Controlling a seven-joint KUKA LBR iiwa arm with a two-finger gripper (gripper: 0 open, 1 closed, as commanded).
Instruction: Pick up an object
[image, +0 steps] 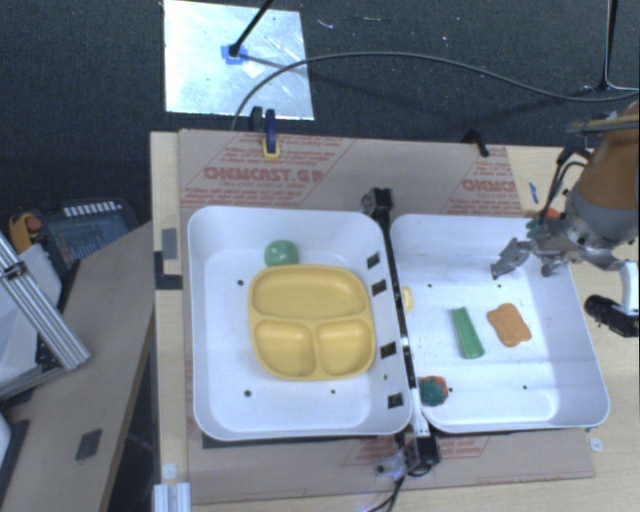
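Arm over the right bin's far right corner, nothing in its gripper.

Two shallow white plastic bins sit side by side on the bench: the left bin (215, 300) carries a yellow three-compartment plastic tray (308, 320) with a small green ball (281, 252) touching its far edge. The right bin (560, 400) holds a flat orange piece (509, 324), a green rectangular block (466, 332) just beside it on the left, and a small teal and orange object (432, 391) at the near left corner. The grey arm with its orange band (608, 180) enters from the right; its gripper (510, 257) hangs above the bin floor, fingers parted and holding nothing, with the orange piece and green block nearer the camera, apart from it.
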